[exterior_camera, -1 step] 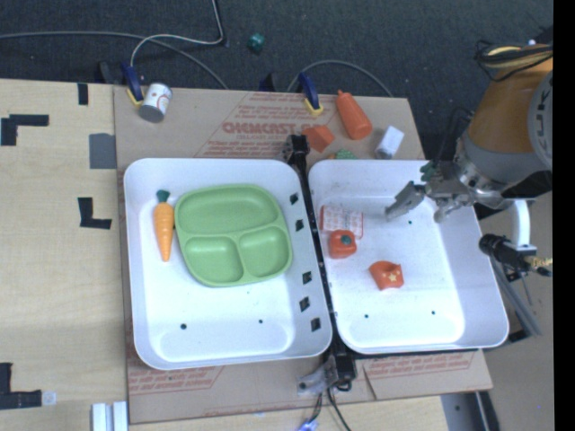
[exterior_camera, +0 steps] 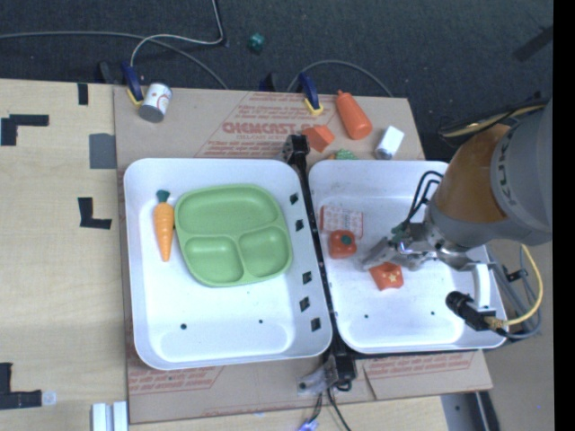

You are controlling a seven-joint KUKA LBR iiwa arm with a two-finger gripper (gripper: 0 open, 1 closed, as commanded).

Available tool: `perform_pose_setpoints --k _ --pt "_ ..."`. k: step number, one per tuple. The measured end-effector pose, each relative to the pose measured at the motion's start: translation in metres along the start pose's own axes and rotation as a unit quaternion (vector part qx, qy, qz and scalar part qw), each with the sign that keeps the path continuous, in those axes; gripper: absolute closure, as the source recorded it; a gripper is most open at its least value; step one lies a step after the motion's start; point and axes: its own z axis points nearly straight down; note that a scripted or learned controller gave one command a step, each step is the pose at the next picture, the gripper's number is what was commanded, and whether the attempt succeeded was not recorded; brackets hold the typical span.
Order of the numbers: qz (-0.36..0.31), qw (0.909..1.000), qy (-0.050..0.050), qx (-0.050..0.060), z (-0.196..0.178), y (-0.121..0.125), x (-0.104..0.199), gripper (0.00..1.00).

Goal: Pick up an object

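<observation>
we find the grey arm with its orange band (exterior_camera: 481,182) reaching in from the right over the right shallow white bin (exterior_camera: 422,330), with the metal two-finger gripper (exterior_camera: 384,257) low near the bin's middle. its fingers point leftward and are too blurred and small for us to tell whether they are apart or together; nothing can be seen clamped between them. a small red-orange blocky toy piece (exterior_camera: 387,277) lies on the bin floor just below the fingertips, very close to them, though we cannot tell whether they touch. a small red round toy with a green top (exterior_camera: 341,242) lies just left of the fingertips, beside a pale card with red print (exterior_camera: 341,218) lying flat toward the bin's upper left. the left shallow white bin (exterior_camera: 216,344) holds a light green plastic tray with three compartments (exterior_camera: 234,233), and an orange toy carrot with a green tip (exterior_camera: 163,226) lies just beside the tray's left edge. outside the bins, on the brown cardboard sheet (exterior_camera: 252,124), we note an orange bottle-shaped toy (exterior_camera: 353,115), a small orange block (exterior_camera: 320,136), a small white cube (exterior_camera: 390,141) and a small white can (exterior_camera: 155,101) near the sheet's upper left corner.
</observation>
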Motion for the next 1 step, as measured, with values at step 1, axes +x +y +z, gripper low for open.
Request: perform_pose_setpoints --k 1 --pt "0.000 1.0000 -0.001 -0.001 0.0001 -0.0317 0.0407 0.00"
